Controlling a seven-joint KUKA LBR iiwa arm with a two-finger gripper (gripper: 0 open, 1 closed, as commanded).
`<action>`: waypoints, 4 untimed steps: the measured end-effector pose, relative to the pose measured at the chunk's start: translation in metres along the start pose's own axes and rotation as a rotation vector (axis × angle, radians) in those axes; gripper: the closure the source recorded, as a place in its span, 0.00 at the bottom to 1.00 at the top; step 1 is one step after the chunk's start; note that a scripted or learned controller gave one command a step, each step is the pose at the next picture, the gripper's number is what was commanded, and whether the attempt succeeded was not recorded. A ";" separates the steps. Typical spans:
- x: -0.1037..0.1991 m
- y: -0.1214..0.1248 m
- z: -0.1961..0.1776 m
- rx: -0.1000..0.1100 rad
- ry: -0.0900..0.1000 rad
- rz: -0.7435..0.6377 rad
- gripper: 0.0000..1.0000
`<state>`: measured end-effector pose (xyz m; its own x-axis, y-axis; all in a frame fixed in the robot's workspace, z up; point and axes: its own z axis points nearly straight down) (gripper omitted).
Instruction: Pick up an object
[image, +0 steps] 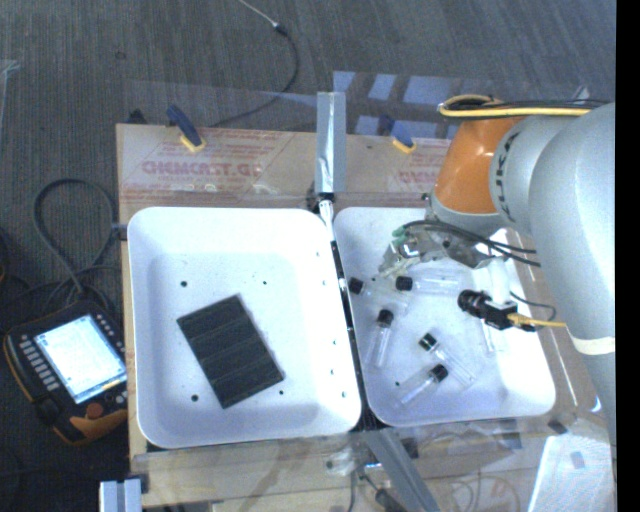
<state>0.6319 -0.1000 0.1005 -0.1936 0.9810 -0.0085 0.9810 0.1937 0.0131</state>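
The grey arm with its orange band (470, 180) reached in from the right, its two-finger gripper (405, 245) low over the upper left part of the right-hand shallow white bin (520, 395), just above several small clear vials with black caps (383, 335) scattered there (whether its fingers stood apart or together could not be told). A dark ribbed rectangular slab (229, 350) lay tilted in the left-hand white bin (150, 400), and a handheld control pendant with a lit screen (72, 362) sat on the floor to the left.
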 end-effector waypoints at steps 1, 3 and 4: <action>0.000 0.000 -0.009 -0.001 0.002 0.000 1.00; 0.000 0.000 -0.008 0.000 0.002 0.000 0.00; -0.036 -0.026 -0.129 0.013 0.006 -0.032 0.00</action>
<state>0.6112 -0.1394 0.2290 -0.2248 0.9744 -0.0029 0.9744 0.2248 0.0002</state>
